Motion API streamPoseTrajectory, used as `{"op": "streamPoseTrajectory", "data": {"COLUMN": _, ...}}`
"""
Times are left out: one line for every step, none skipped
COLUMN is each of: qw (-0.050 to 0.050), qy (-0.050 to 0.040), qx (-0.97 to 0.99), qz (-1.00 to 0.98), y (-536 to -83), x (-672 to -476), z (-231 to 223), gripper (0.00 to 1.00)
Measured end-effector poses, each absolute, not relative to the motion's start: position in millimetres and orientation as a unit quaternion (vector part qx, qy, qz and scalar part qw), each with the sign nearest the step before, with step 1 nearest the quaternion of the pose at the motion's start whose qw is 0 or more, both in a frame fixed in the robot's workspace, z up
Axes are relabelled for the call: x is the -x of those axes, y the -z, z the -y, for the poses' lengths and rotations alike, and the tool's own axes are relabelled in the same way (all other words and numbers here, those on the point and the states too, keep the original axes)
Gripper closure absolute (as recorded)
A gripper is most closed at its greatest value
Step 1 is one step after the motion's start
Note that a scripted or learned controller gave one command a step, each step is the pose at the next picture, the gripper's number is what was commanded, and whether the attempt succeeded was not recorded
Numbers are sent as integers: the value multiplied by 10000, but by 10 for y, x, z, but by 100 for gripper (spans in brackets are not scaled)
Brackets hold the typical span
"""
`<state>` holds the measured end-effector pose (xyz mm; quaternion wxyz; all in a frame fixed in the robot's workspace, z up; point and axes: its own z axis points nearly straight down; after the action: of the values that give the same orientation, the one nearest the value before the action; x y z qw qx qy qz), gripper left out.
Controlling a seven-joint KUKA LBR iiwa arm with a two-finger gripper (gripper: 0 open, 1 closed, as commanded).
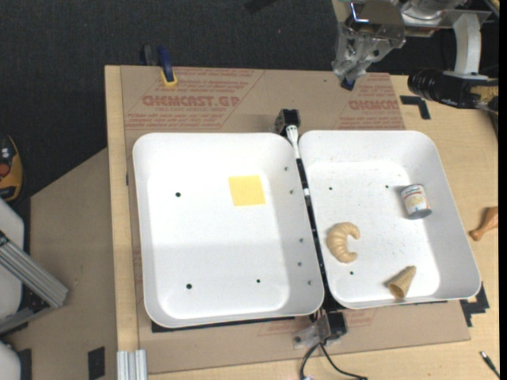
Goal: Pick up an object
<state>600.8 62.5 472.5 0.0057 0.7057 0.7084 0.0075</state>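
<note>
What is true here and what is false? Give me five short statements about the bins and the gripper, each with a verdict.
1. The yellow square lies in the left bin. True.
2. The croissant shares that bin. False: it lies in the right bin.
3. The small can lies in the right bin. True.
4. The gripper touches the cone. False: it hangs beyond the bins' far edge.
5. The right bin holds three things. True.

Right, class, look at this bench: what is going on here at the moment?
A robot arm is set to pick up an object. Its gripper hangs high beyond the bins' far edge, holding nothing. The left bin holds a yellow square. The right bin holds a croissant, a small can and a cone. All four lie untouched.
</note>
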Motion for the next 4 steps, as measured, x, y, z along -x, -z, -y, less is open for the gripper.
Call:
{"op": "streamPoseTrajectory", "data": {"qw": -59, "qy": 62, "qx": -7046, "qz": -7096, "y": -3197, "x": -5885, "z": -1312, "gripper": 100}}
{"op": "streamPoseTrajectory", "data": {"qw": -29, "qy": 26, "qx": -7059, "qz": -7083, "y": -3003, "x": -5407, "z": -1499, "gripper": 100}}
{"op": "streamPoseTrajectory", "data": {"qw": 39, "qy": -93, "qx": -7051, "qz": -7090, "y": -4548, "x": -5342, "z": -1825, "gripper": 100}}
{"op": "streamPoseTrajectory", "data": {"qw": -33, "qy": 59, "qx": -7060, "qz": -7082, "y": -3358, "x": -5133, "z": -2068, "gripper": 100}}
